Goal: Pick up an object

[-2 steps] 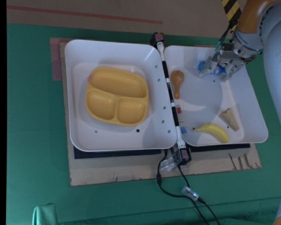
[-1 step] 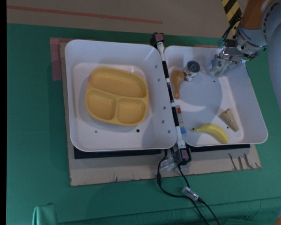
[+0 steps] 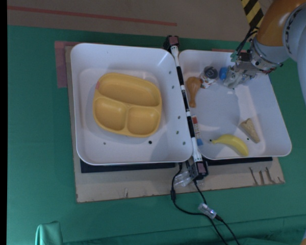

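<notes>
The pincer hangs low in the right bin, at its far end, just beside a blue piece and a small round grey item. Whether it is spread or pressed together, I cannot tell from here. Nothing is visibly held. The closest candidate is that blue piece: it looks small, hard and light, probably slick plastic, so a squeeze across its middle seems best. An orange drumstick lies by the divider; a banana and a cone sit well apart at the near end. A yellow tray sits in the left bin.
</notes>
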{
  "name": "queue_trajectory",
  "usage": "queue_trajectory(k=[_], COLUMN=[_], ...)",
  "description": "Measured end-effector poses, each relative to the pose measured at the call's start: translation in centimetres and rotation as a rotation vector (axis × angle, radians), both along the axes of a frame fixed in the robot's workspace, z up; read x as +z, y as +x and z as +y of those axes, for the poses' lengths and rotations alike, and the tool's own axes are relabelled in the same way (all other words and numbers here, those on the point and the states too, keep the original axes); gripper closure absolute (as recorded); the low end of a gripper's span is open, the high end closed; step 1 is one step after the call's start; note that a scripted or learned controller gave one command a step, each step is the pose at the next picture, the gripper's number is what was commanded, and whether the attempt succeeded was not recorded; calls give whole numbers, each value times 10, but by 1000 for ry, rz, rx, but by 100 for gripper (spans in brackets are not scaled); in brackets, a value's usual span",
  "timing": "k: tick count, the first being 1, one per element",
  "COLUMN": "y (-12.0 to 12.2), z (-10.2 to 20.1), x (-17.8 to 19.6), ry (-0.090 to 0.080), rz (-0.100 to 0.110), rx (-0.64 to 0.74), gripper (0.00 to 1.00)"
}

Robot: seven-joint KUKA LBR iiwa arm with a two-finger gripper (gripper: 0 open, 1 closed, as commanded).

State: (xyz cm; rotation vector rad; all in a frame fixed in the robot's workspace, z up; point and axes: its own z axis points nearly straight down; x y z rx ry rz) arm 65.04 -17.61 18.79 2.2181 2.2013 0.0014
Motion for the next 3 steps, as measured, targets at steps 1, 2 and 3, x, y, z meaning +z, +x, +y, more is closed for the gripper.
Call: queue_trajectory(k=[1, 2, 3], y=[0, 14, 37], z=[0, -10, -9], x=[-1, -1, -2], ry=[1, 14, 13], rz=[1, 32, 103], rx=[0, 9, 11], gripper=[0, 0, 0])
